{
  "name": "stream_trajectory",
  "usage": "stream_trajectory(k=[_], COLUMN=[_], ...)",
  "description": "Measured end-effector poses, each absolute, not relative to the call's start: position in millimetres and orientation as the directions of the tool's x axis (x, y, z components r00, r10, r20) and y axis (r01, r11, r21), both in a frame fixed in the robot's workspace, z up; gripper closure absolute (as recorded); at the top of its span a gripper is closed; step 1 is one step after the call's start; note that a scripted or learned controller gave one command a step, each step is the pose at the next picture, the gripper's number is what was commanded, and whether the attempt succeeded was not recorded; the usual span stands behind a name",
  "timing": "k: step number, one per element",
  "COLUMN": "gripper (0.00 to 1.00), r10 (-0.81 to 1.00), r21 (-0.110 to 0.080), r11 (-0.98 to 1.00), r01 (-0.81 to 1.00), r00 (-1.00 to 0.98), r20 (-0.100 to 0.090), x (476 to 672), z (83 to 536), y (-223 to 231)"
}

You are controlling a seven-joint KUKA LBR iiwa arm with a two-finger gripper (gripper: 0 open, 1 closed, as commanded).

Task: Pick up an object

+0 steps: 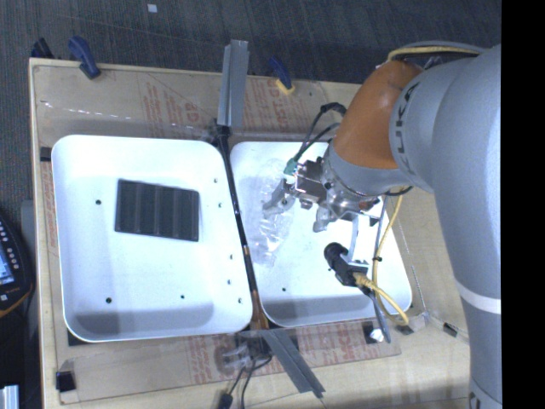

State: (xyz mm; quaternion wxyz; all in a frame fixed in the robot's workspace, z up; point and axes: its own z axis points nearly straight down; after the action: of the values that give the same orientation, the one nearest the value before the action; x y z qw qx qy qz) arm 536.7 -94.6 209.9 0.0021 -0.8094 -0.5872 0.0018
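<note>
In the right bin (294,313), a crumpled clear plastic piece (271,220) lies near the 9 o'clock wall, long axis running 12 to 6. The gripper (298,201) hovers at its upper end; its grasp cannot be told. At 9 o'clock, the left bin (77,228) holds a dark ribbed slab (157,210) with open floor around it.

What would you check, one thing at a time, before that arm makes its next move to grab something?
1. Something to grab within reach: ok. A clear plastic item lies in the right bin.
2. Gripper over the correct bin: ok, it hangs above the right bin beside the clear item.
3. Item already held: cannot tell; the clear plastic is hard to separate from the white floor.
4. Other candidate: ok. A dark ribbed block lies flat in the left bin, apart from the arm.
5. Cables: cannot tell. A yellow cable hangs low over the right bin and could snag.
</note>
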Motion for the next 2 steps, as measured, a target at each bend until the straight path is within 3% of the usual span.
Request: stream_trajectory(k=[1, 2], gripper=[0.00, 0.00], r10=[0.956, 0.990], r21=[-0.001, 0.002], r11=[-0.294, -0.142], r01=[0.956, 0.990], r00=[0.294, 0.142], r20=[0.000, 0.000], x=[539.5, 509.1], z=[284.3, 330.4], y=[-150.2, -166.7])
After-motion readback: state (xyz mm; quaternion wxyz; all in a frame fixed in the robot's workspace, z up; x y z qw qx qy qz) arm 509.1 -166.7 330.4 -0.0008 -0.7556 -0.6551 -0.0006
